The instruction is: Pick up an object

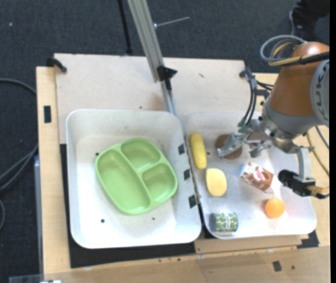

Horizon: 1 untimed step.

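The right bin (pixel 309 220) holds a yellow corn cob (pixel 198 151), a pale yellow lemon-like fruit (pixel 216 182), a brown round object (pixel 229 148), a red-and-white packet (pixel 257 177), an orange (pixel 274 208) and a small green-labelled can (pixel 224 221). My gripper (pixel 243 142) hangs low over the bin's back part, right beside the brown object and just above the packet. Nothing is visibly lifted between its fingers.
The left bin (pixel 79 128) carries a green divided plate (pixel 136 174). A slanted metal pole (pixel 147 34) rises from the bench behind the bins. The arm's orange band (pixel 295 87) and cables crowd the right bin's far right side.
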{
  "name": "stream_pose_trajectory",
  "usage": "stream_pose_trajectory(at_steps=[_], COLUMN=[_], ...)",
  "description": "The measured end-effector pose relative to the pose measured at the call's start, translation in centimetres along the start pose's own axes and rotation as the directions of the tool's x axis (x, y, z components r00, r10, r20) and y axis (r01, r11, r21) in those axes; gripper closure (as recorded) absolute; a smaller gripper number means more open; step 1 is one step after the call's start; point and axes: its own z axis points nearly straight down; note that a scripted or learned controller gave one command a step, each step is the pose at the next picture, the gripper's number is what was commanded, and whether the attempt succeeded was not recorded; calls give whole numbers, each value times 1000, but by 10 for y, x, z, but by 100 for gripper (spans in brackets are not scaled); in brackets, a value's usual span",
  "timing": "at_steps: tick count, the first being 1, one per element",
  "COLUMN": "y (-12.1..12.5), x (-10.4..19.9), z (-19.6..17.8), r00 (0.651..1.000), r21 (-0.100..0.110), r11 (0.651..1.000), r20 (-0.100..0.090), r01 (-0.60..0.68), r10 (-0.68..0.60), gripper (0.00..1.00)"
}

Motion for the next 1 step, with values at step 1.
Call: stream_pose_trajectory(at_steps=[1], y=[0], x=[0], z=[0], r00=[1000], r21=[0], r11=[1000], r20=[0], r01=[-1], r10=[1], gripper=[0])
